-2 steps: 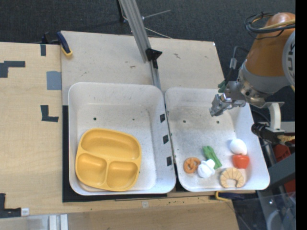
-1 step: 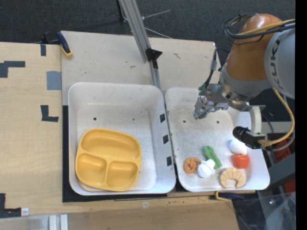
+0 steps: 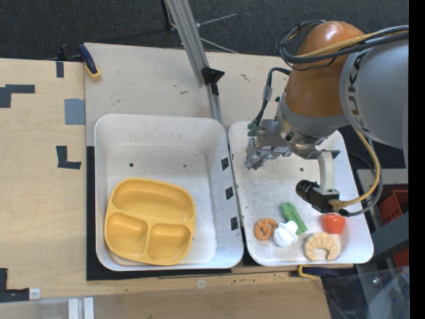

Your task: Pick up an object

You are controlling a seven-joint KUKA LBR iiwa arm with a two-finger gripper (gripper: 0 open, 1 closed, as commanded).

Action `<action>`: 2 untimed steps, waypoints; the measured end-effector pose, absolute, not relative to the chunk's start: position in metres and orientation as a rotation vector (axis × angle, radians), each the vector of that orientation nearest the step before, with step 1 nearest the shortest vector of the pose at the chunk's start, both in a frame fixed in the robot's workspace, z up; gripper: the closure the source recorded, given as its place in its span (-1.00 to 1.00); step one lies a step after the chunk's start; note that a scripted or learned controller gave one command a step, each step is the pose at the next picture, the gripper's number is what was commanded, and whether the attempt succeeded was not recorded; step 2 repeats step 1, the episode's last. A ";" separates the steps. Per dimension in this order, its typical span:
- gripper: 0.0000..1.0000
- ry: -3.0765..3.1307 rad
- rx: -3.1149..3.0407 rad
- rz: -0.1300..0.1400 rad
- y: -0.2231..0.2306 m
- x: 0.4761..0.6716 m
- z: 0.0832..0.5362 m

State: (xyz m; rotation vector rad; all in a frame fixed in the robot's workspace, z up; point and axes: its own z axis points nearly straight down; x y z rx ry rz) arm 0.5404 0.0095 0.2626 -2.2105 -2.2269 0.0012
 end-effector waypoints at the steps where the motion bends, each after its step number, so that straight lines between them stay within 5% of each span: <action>1: 1.00 -2.227 -2.210 0.004 0.070 0.537 0.249; 2: 1.00 -2.227 -2.210 0.004 0.070 0.537 0.249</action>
